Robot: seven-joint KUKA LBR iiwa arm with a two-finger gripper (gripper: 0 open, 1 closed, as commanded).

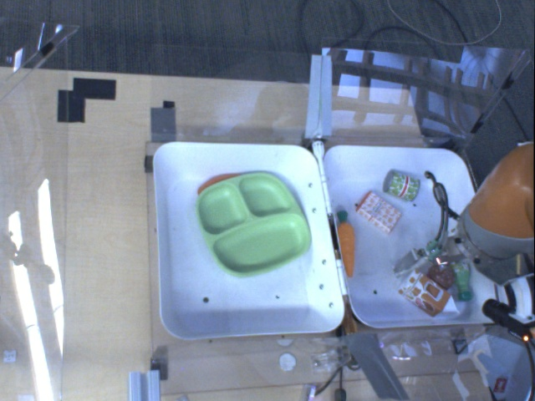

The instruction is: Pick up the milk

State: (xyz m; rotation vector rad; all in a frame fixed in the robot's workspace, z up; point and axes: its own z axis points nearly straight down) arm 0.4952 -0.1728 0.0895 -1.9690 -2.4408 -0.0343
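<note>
- The worktop (84,249) is pale wood and bears two white bins side by side.
- The left bin (180,307) holds a green tray (252,222) with three compartments, lying near the bin's middle and turned at a slant.
- An orange thing (219,179) peeks out from under the tray at its 11 o'clock edge; what it is cannot be told.
- The right bin (368,303) holds several small things.
- The milk (379,211), a small carton with a red and white pattern, lies on its side at about 10 o'clock from the bin's middle, apart from the other things.
- A green and white can (402,185) lies at 1 o'clock from the milk, near it but not touching.
- A carrot (346,246) lies along the bin's left wall, at 7 o'clock from the milk, with its green end pointing to 12 o'clock.
- A brown and white packet (425,291) lies at 5 o'clock in the bin, just beside a small green item (462,281) on its 3 o'clock side.
- The arm (501,215) reaches in from 3 o'clock, its orange band over the bin's right edge.
- The jaws (435,257) sit low over the packet, well apart from the milk; whether they are wide or narrow cannot be told, as the clutter blurs them.
- A black cable (439,192) curves along the arm at its 10 o'clock side.
</note>
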